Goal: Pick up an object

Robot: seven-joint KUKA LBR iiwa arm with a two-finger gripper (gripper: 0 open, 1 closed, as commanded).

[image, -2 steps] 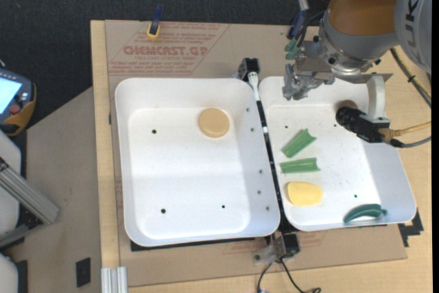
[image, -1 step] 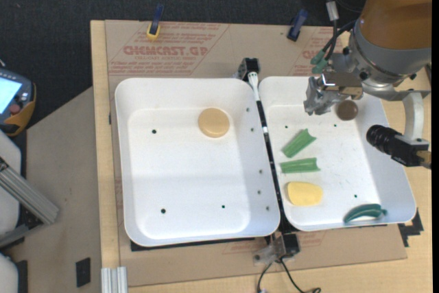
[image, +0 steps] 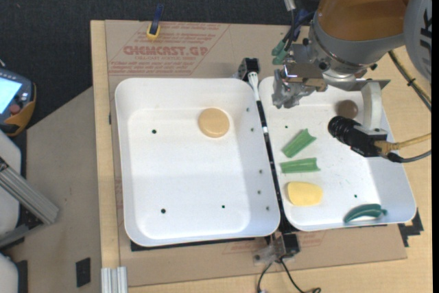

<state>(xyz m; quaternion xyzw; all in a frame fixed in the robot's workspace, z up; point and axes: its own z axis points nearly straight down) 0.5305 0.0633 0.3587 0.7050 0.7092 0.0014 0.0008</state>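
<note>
Camera view: green pieces [image: 299, 143] near yellow lump [image: 304, 193].

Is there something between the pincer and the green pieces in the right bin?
Nothing visible. The pincer hangs over the right bin's far left part, and bare white floor lies between it and the nearest green piece.

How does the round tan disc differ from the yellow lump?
The round tan disc lies in the left bin; the yellow lump lies in the right bin. The disc is circular and duller, the lump oblong and brighter yellow. Both lie apart from the hand.
</note>
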